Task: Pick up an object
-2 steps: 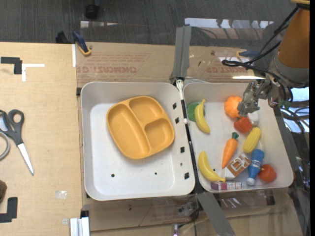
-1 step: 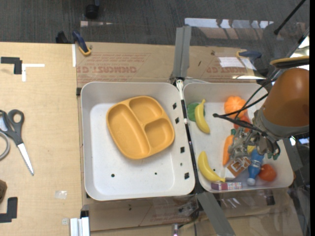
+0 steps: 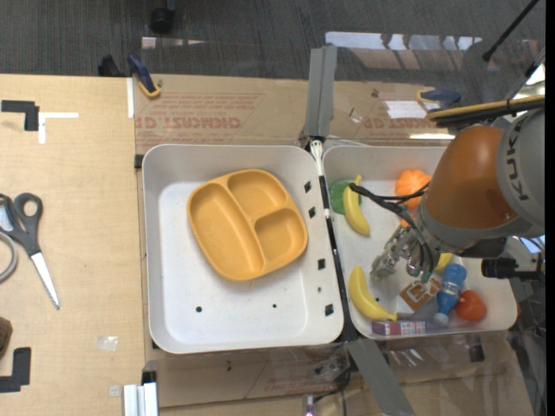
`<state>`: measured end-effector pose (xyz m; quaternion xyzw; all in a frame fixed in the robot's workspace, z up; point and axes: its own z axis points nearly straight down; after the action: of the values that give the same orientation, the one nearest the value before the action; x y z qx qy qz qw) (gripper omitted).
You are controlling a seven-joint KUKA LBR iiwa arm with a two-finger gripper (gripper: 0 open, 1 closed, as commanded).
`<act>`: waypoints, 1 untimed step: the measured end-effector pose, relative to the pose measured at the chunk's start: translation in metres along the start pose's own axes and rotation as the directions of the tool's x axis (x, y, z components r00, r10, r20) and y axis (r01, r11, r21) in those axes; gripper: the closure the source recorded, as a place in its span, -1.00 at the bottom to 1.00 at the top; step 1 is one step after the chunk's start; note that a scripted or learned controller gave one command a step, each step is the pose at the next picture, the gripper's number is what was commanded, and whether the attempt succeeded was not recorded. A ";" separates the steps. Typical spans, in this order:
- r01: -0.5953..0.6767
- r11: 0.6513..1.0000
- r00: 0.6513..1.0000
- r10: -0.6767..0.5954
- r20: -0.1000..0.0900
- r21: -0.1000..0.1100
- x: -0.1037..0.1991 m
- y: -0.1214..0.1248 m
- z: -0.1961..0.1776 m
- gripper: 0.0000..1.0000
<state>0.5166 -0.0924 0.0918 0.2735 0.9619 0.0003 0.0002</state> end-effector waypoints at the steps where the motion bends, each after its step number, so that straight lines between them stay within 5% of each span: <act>1: -0.234 0.972 0.972 0.234 0.004 -0.001 -0.117 0.025 -0.063 1.00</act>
<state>0.6292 -0.1329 0.1552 0.3850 0.9229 -0.0003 0.0024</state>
